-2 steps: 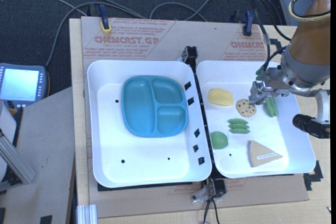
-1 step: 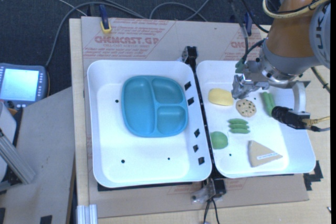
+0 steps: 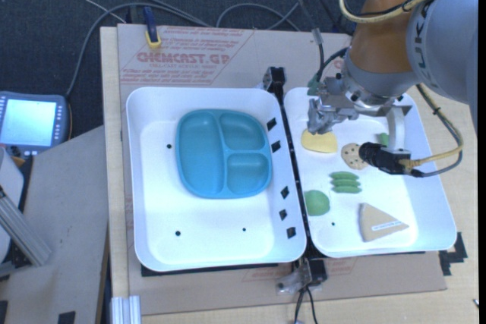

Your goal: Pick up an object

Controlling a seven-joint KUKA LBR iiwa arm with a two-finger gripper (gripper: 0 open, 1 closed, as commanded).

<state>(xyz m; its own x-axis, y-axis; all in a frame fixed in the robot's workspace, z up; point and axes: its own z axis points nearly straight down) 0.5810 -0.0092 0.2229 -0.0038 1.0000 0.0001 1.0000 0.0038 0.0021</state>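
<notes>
The right bin (image 3: 425, 235) holds several toy food items. A pale yellow piece (image 3: 320, 142) lies near its upper left. Right of that rests a round tan cracker with dark dots (image 3: 351, 155). Below them are a green pea pod (image 3: 345, 181), a round green piece (image 3: 317, 202) and a tan wedge (image 3: 381, 221). My gripper (image 3: 323, 123) hangs point-down directly over the yellow piece, its tips at the piece's upper edge. The arm's grey and orange wrist hides the bin's far corner.
The left bin (image 3: 152, 216) holds a blue divided plate (image 3: 224, 153). A black clip strip (image 3: 282, 163) runs along the wall between the bins. A black connector with a yellow cable (image 3: 387, 158) hangs over the right bin. Cables trail behind the bench.
</notes>
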